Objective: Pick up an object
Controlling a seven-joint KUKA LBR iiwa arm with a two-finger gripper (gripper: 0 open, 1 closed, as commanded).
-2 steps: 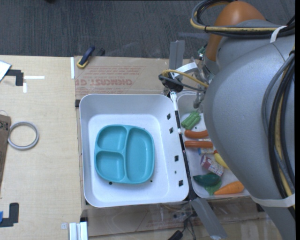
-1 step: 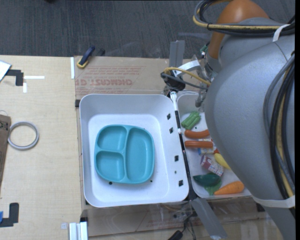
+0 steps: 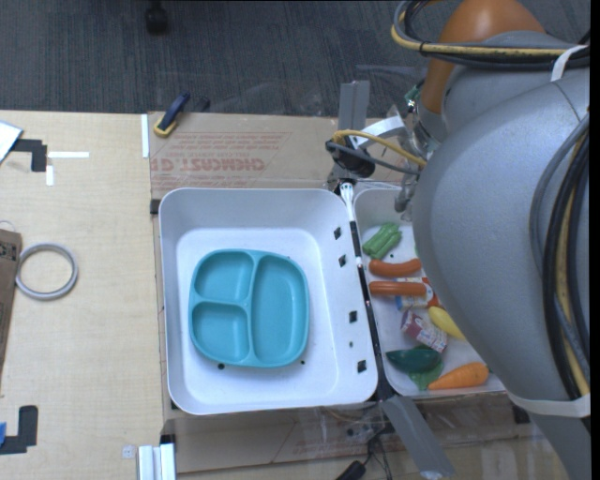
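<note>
The right bin (image 3: 371, 202) holds several toy foods along its left strip: a green pepper (image 3: 382, 241), two sausages (image 3: 396, 267) (image 3: 397, 289), a red-and-white packet (image 3: 418, 325), a yellow piece (image 3: 443, 322), a dark green vegetable (image 3: 413, 359) and an orange carrot (image 3: 459, 377). The grey arm (image 3: 511, 216) with its orange band (image 3: 483, 21) looms over most of that bin and hides the rest of it. The left bin (image 3: 178, 309) carries a teal divided plate (image 3: 250, 307).
A cardboard sheet (image 3: 244, 150) lies behind the bins. A roll of tape (image 3: 43, 271) rests on the wooden bench at left, and a blue-and-yellow tool (image 3: 172, 113) sits at the cardboard's far corner. Yellow and black cables (image 3: 370, 155) hang near the right bin's back edge.
</note>
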